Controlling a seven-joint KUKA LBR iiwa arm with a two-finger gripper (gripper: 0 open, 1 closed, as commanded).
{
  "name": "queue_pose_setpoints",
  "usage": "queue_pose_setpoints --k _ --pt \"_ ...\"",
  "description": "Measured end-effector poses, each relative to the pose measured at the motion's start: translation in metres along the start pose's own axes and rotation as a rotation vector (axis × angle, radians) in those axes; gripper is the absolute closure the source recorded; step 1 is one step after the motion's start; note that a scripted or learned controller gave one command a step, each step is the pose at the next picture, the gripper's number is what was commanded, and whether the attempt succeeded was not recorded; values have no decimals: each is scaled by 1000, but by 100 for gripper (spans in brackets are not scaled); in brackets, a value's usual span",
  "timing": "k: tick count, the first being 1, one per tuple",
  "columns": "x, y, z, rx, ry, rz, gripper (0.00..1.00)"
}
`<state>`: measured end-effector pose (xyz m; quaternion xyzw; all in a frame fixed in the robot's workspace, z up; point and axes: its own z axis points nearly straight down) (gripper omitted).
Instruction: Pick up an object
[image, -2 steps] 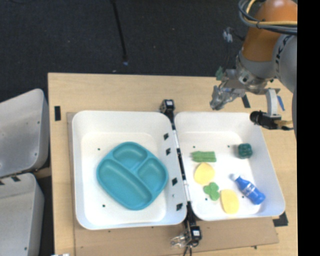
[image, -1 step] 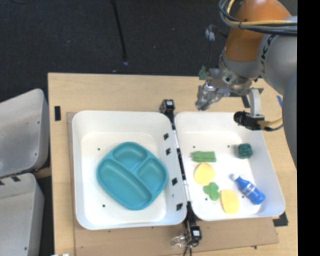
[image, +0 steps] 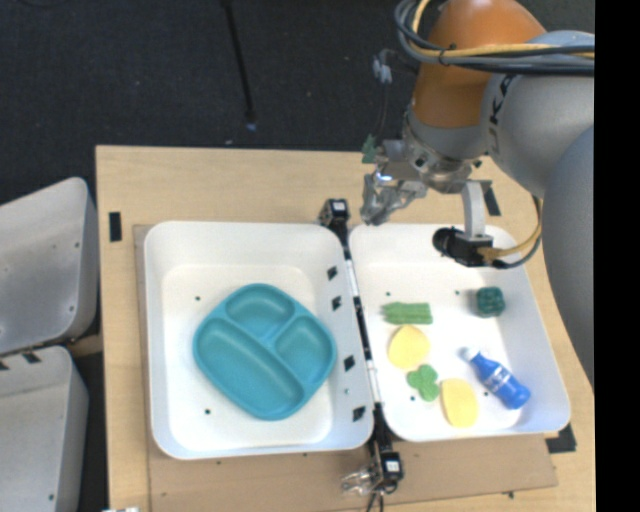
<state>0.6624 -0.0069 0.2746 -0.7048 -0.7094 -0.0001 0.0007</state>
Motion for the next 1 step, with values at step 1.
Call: queue_pose_setpoints --k 1 --pt "48 1 18 2 -1 1 100"
